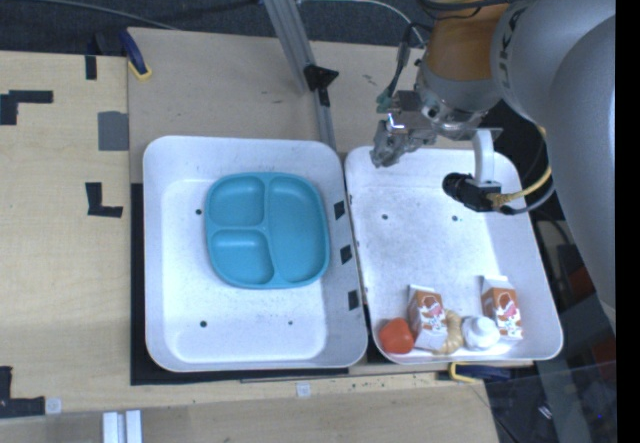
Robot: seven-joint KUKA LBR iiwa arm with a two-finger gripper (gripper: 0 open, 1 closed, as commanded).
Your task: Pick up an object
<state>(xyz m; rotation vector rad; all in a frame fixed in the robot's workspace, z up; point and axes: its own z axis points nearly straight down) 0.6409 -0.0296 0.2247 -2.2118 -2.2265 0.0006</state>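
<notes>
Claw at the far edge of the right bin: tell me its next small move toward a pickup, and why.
Probably carry the claw toward the near end of the shallow white right bin before lowering. It sits above the bin's far left corner, where the floor is bare, while the round orange-red ball, the two small cartons and the white cap cluster along the near wall.

The right bin (420,231) lay mostly bare through its middle, with objects crowded along its lower edge: an orange ball (397,335), two cartons (428,316) and a white piece (483,332). A divided blue plate (267,230) filled the left bin's (170,261) centre.
</notes>
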